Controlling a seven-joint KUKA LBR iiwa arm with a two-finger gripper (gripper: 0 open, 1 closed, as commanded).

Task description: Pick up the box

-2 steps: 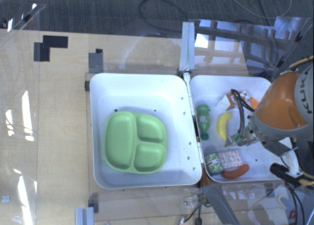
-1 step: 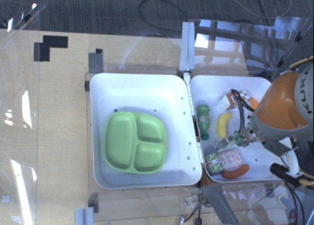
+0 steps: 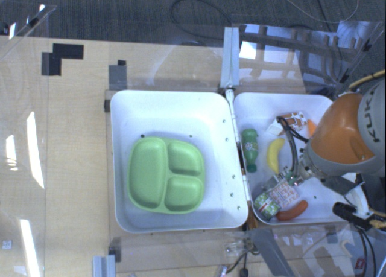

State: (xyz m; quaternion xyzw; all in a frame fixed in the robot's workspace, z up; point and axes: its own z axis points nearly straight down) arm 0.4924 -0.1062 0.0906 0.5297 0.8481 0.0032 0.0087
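Gripper (image 3: 294,176) sits low over the right bin (image 3: 259,104), just at the upper right end of the box (image 3: 276,198); can't tell its grasp state, arm (image 3: 347,131) with the orange band blocks most of it. Box lies flat near the right bin's front edge, long axis diagonal, running from lower left up to upper right toward the gripper. Sausage (image 3: 292,210) lies just beside the box at the front. Banana (image 3: 275,154) and green bottle (image 3: 249,149) lie side by side further back, both lengthwise front to back. Left bin (image 3: 120,149) holds a green divided tray (image 3: 166,174), three compartments.
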